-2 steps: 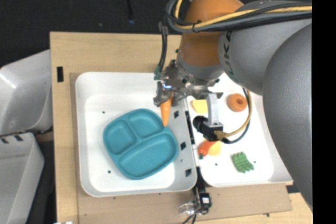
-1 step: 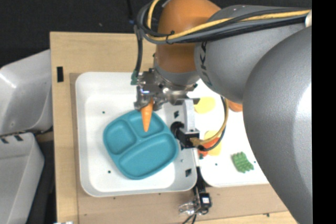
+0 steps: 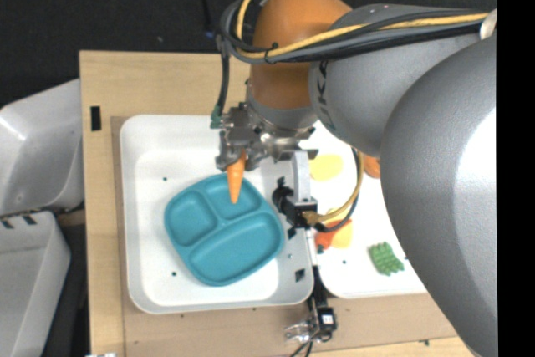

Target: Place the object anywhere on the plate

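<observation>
Two white bins — left bin (image 3: 138, 280), right bin (image 3: 368, 287). One blue divided plate (image 3: 221, 242). One orange carrot (image 3: 236, 178). One yellow item (image 3: 327, 167). One green item (image 3: 385, 258). One small orange-red item (image 3: 341, 237) — partly hidden.

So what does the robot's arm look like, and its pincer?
The arm is fat, round and smooth grey, with a big orange band above the wrist. Yellow and black cables run along it. The pincer is small, dark grey metal.
</observation>
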`<state>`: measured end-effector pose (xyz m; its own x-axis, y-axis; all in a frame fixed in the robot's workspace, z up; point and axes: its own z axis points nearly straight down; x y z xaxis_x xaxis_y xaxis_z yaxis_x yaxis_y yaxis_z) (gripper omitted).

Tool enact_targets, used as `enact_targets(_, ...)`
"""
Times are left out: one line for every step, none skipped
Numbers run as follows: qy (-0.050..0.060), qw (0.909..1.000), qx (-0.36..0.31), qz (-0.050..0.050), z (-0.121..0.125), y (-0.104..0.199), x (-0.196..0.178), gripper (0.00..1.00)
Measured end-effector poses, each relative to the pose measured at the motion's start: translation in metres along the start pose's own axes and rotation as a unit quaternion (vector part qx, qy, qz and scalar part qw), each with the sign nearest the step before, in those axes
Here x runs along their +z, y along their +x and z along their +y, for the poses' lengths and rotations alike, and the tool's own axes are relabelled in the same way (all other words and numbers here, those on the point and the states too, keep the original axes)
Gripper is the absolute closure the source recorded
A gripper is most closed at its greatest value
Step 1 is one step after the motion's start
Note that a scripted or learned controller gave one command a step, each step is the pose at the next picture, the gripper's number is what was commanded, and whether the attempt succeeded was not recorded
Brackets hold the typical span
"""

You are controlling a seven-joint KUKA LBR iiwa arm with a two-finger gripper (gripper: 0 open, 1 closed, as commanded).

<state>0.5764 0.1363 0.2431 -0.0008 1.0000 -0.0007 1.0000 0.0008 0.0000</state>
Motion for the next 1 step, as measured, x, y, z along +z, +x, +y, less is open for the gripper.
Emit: enact_targets(0.0, 1.0, 0.0, 0.0, -0.0004, -0.0001, -0.0003, 0.0)
